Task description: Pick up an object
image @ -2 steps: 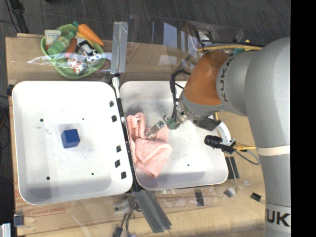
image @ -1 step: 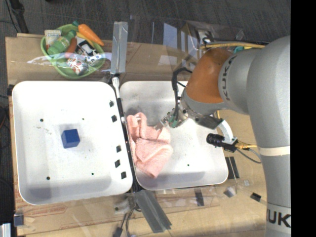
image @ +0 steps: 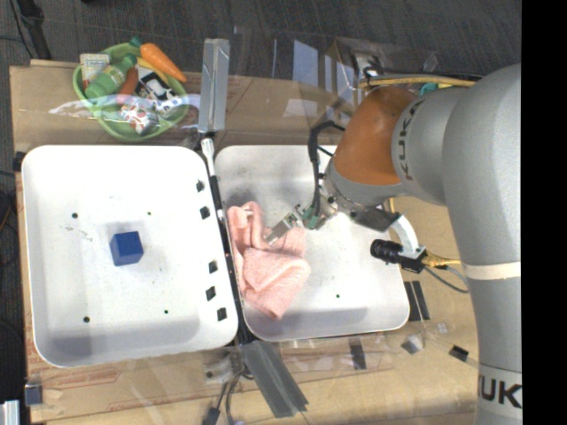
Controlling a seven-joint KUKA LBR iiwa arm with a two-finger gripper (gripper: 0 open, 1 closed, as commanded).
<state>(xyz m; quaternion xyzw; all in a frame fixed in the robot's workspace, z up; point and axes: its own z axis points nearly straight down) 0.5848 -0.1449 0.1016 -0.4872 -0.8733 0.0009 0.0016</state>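
A crumpled pink cloth (image: pixel 266 259) lies against the left wall of the right bin (image: pixel 372 312). A blue cube (image: pixel 127 247) sits in the left bin (image: pixel 53 184), left of its middle. My gripper (image: pixel 282 229) reaches in from the right and hangs low over the upper right part of the pink cloth, its metal fingertips at the cloth's edge. Whether the tips touch or pinch the cloth is not visible. The orange band and grey arm fill the right side above the bin.
A green bowl (image: pixel 97 122) holding a toy carrot and other small items stands on the bench beyond the left bin. The divider between the bins carries black clips (image: pixel 213 268). The right bin's floor right of the cloth is bare.
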